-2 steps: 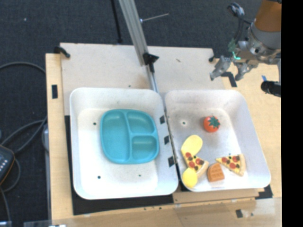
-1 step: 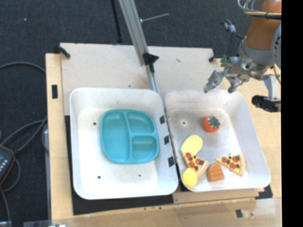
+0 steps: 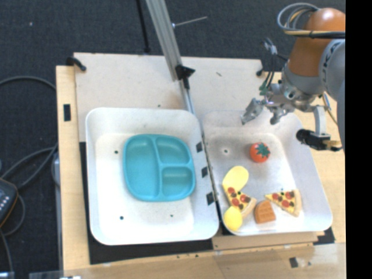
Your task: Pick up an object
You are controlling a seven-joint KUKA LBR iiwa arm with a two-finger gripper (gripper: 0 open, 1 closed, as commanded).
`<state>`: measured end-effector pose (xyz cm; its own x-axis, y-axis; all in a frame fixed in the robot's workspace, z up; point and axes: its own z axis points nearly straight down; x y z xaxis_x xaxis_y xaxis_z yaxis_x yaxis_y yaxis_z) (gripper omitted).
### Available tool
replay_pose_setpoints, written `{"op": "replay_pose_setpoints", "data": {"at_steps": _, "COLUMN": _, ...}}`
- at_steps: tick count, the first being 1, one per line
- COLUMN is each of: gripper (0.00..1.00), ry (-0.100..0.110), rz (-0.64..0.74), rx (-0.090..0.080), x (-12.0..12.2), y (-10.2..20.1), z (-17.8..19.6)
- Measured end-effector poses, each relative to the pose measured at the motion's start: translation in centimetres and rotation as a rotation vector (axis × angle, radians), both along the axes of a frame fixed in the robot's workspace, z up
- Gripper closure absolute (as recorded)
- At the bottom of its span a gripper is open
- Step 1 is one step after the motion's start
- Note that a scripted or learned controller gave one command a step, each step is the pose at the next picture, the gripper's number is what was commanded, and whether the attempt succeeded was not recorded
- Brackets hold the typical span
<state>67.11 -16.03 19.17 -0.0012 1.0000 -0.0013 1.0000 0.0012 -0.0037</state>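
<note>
My gripper point(image 3: 263, 114) hangs over the far edge of the right bin point(image 3: 302, 156), its two grey fingers spread apart with nothing between them. Below it in the bin lies a red tomato point(image 3: 260, 151). Nearer the front are a yellow banana-like piece point(image 3: 235, 179), a pizza slice point(image 3: 240, 200), a second pizza slice point(image 3: 285, 200), an orange-brown block point(image 3: 264, 213) and a small yellow lemon-like piece point(image 3: 233, 218). The arm comes in from the right with its orange band point(image 3: 318, 42) above the wrist.
The left bin point(image 3: 104, 214) holds a teal divided plate point(image 3: 158, 167). A metal pole point(image 3: 165, 31) slants down from the top to the gap between the bins. Black cables lie on the floor at the left.
</note>
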Motion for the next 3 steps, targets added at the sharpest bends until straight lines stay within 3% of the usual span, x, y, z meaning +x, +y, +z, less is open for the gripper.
{"op": "replay_pose_setpoints", "data": {"at_steps": 1, "gripper": 0.0, "ry": 0.0, "rz": 0.002, "rx": 0.0, "x": 0.3, "y": 0.6, "z": -5.9}}
{"op": "replay_pose_setpoints", "data": {"at_steps": 2, "gripper": 1.0, "ry": -0.008, "rz": 0.002, "rx": -0.002, "x": 0.5, "y": 0.5, "z": -4.3}}
{"op": "replay_pose_setpoints", "data": {"at_steps": 3, "gripper": 1.0, "ry": -0.012, "rz": 0.0, "rx": -0.001, "x": 0.0, "y": 0.5, "z": 2.1}}
